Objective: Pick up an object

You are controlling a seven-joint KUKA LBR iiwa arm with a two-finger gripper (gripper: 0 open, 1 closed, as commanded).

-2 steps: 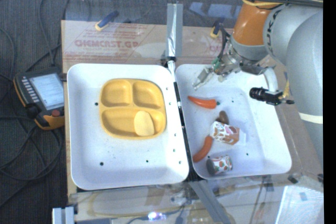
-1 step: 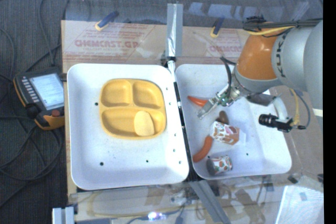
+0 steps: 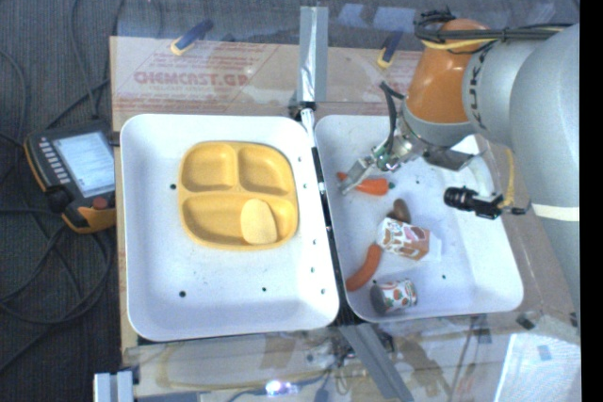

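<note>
A carrot (image 3: pixel 375 187) is seen just beside the narrowly parted, unladen gripper (image 3: pixel 363 172) in the right bin (image 3: pixel 490 282), beyond cardboard (image 3: pixel 188 80) faintly printed "CHEMCAST GP".

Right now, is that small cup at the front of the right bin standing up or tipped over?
Tipped over. The cup lies on its side on the bin floor, its printed wall facing up, beside the sausage.
</note>
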